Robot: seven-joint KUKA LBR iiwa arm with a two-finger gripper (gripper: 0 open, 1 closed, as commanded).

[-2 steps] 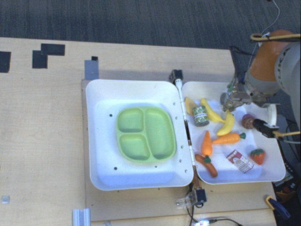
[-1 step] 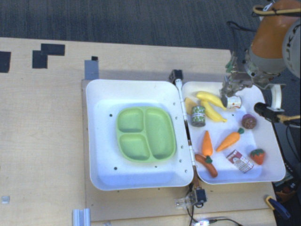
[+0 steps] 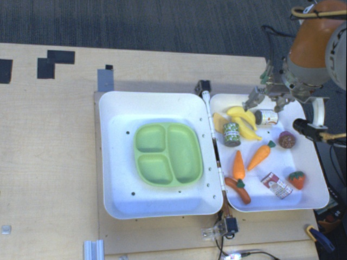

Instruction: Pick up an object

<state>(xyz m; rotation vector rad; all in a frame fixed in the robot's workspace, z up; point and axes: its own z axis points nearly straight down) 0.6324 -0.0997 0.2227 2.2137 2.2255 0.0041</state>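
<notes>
arm (image 3: 320, 37) – reaching in from right | wrist angled down-left | hand (image 3: 267, 100) – fingers apparently spread

The arm (image 3: 320, 42) enters at about two o'clock: a rounded orange band over a light grey wrist housing. Below it sits a grey metal gripper (image 3: 267, 103) with thin angled linkages. Dark cables loop beside the orange part.

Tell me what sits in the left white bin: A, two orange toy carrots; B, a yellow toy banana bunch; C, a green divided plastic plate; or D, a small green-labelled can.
C: the green divided plastic plate lies in the left white bin, while the carrots, banana bunch and can all lie in the right bin.
</notes>
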